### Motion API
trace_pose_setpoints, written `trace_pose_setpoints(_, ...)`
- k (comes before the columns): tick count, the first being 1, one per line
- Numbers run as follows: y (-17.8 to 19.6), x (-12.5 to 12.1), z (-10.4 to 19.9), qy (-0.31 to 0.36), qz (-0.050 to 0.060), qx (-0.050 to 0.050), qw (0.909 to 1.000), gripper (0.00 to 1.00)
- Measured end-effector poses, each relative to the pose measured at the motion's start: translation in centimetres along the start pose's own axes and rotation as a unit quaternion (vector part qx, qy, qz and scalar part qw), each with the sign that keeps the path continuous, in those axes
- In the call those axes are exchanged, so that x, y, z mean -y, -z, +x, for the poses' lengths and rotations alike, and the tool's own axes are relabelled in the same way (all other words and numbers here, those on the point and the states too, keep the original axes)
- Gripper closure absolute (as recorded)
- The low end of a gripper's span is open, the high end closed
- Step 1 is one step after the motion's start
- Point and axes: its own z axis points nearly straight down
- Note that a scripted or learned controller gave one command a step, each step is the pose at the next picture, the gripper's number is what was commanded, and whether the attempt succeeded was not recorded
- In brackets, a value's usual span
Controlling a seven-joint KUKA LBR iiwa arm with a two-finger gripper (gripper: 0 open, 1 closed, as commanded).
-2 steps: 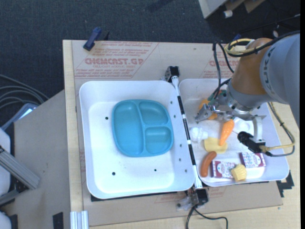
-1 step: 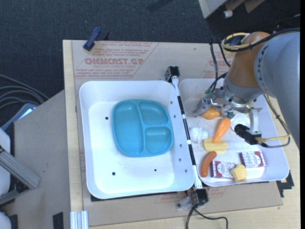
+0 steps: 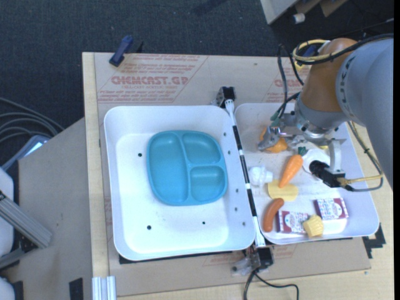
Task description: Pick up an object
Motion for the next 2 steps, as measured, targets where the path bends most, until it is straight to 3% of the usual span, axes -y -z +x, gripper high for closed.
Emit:
trace_pose_setpoints(1, 9.1, 5.6, 3.4, 0.000, 0.002, -0.001, 1.0000, 1.00)
trace_pose_setpoints(2, 14.6, 11.0, 5.8, 0.000, 0.003, -0.001, 1.0000, 1.00)
